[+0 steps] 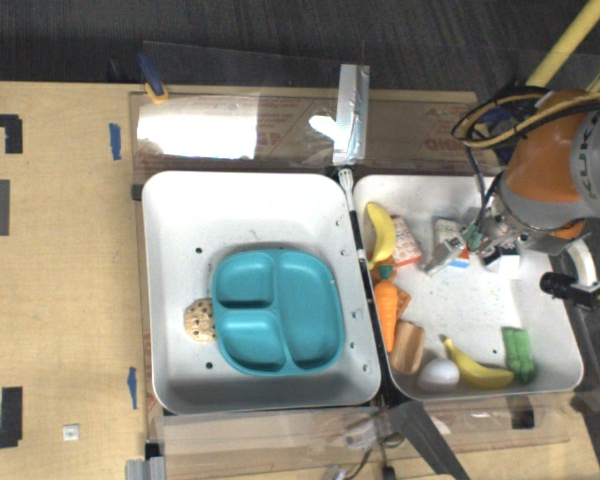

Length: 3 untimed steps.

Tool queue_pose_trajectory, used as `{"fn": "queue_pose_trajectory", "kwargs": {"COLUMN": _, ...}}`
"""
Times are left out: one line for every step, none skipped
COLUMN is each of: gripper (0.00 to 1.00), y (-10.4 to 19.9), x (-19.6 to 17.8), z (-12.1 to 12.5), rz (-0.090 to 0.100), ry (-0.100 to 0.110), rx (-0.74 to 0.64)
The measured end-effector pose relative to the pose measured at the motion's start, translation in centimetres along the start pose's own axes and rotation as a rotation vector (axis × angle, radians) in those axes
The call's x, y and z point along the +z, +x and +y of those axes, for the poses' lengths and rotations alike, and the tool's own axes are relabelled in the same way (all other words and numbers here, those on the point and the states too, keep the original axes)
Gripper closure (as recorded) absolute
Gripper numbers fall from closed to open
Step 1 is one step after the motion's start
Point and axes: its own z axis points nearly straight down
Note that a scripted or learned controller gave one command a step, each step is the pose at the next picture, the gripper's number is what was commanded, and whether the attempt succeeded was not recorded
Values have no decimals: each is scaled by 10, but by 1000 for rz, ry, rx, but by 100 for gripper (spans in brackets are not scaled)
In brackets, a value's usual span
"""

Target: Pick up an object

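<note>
The grey arm with its orange band [542,173] reaches in from the right over the right shallow white bin [550,368]. Its two-finger gripper [448,251] hangs low near the bin's upper middle; whether it is open or closed cannot be told, and nothing is seen held.

Just left of the gripper lies a small pink-and-white packet [406,242]; its print is too small to read. Beside that, against the bin's left wall, a yellow toy banana [381,230] lies with its long axis running up and down. Below it an orange toy carrot [386,311] points the same way, then a tan cylinder [408,347] and a white egg-shaped object [441,372]. A second yellow banana [475,367] curves along the bottom edge, its long axis left to right, touching a green block [519,354] at its right end.

The left white bin [180,218] holds a teal divided plastic tray [277,309], with a speckled tan cookie [199,318] touching its left side.
</note>
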Motion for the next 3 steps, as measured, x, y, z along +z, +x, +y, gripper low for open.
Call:
{"fn": "queue_pose_trajectory", "kwargs": {"gripper": 0, "y": 6, "x": 0, "z": 7, "rz": -3, "ry": -1, "rx": 220}}
{"fn": "queue_pose_trajectory", "kwargs": {"gripper": 100, "y": 5, "x": -11, "z": 9, "rz": -7, "ry": -5, "rx": 218}}
{"fn": "queue_pose_trajectory", "kwargs": {"gripper": 100, "y": 41, "x": -118, "z": -39, "rz": -5, "ry": -4, "rx": 305}}
